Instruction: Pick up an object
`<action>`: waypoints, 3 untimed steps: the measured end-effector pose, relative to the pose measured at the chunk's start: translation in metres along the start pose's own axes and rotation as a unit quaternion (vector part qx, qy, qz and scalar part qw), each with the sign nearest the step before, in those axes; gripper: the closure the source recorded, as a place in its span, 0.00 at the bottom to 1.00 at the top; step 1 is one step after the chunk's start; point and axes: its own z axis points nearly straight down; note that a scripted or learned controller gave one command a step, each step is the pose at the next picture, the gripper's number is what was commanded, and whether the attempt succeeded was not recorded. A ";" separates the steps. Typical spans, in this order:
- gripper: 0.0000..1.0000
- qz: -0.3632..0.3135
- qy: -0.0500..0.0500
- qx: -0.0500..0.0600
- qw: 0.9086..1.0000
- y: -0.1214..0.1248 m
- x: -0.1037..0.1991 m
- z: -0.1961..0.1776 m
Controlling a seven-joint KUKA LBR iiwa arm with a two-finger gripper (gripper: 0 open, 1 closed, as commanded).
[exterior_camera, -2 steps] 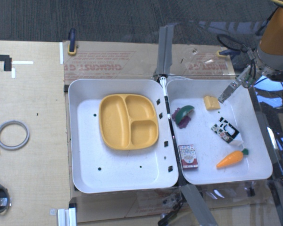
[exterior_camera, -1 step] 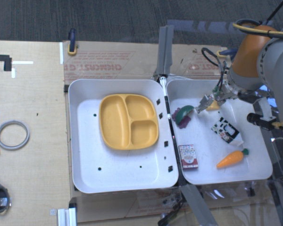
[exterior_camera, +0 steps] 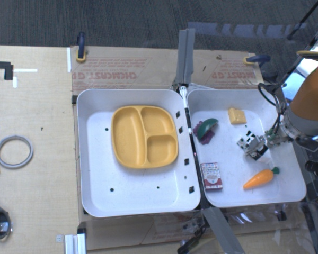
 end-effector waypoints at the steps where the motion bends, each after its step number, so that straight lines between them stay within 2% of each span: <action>1: 1.00 0.000 -0.002 -0.002 1.000 0.001 -0.001 -0.011; 2: 1.00 0.055 -0.001 0.001 0.998 0.007 0.063 -0.146; 3: 1.00 0.221 0.000 0.002 0.975 -0.018 0.093 -0.005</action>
